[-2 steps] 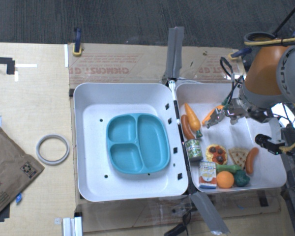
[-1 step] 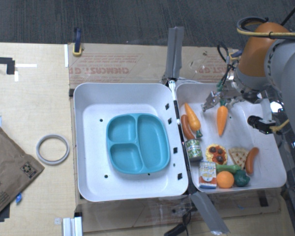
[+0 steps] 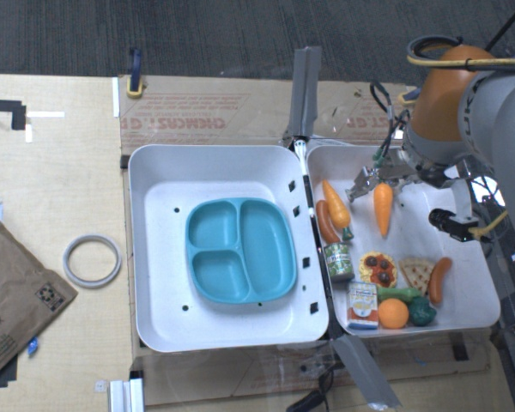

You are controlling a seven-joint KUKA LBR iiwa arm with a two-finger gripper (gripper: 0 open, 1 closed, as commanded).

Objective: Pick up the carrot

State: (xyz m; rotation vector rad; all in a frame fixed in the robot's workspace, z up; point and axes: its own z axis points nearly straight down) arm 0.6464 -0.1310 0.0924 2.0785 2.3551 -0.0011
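The carrot (image 3: 384, 209) is orange and tapered. It hangs upright, tip down, over the back of the right bin (image 3: 463, 320). My gripper (image 3: 376, 181) reaches in from the right, directly above it. The carrot's thick top sits between the fingers, which are shut on it. The grey arm with its orange band (image 3: 442, 101) rises behind the gripper.
A second orange tapered piece (image 3: 336, 204) and a sausage (image 3: 324, 222) lie along the right bin's left wall. Nearer the front are a green can (image 3: 337, 262), a pizza slice (image 3: 378, 269), toast (image 3: 417, 275), a juice box (image 3: 362, 305) and an orange (image 3: 394, 312). The left bin (image 3: 154, 230) holds a teal divided plate (image 3: 242, 249).
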